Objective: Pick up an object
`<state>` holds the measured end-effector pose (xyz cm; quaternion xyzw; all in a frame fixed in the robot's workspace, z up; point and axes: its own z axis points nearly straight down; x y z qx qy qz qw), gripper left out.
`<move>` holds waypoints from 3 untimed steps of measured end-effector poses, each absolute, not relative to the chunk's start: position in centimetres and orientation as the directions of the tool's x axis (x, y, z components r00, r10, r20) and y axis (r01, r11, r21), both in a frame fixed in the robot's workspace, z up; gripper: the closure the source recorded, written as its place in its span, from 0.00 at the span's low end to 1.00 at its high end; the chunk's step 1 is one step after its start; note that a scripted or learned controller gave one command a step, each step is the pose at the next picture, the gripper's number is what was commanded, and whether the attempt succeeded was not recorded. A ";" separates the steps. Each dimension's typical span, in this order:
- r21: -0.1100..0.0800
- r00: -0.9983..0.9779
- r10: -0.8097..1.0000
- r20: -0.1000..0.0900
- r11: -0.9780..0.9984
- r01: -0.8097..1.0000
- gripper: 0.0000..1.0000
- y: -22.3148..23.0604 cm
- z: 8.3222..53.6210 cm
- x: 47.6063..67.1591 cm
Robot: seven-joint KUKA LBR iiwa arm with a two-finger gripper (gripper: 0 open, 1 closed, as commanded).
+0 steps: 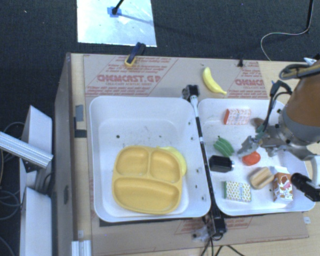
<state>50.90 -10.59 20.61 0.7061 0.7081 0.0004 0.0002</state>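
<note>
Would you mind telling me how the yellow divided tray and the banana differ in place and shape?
The yellow divided tray lies inside the left bin; the banana lies outside both bins, on the bench board behind them. The tray is broad, flat and split into three compartments; the banana is a small curved piece. Both are yellow, and both lie apart from the gripper.

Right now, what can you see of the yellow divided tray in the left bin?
The yellow divided tray looks like smooth moulded plastic with rounded corners and three compartments: two smaller ones at the far side, one long one nearest the camera. It lies flat and upright on the floor of the left bin, toward its near edge. A paler yellow object pokes out from under its right corner.
</note>
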 end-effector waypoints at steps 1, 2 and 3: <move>0.002 -0.001 1.000 -0.002 0.001 1.000 0.00 -16.7 8.5 55.9; 0.004 -0.002 1.000 -0.001 0.002 1.000 1.00 -16.6 9.5 56.0; 0.004 -0.005 1.000 0.001 0.005 1.000 1.00 -9.3 14.3 60.0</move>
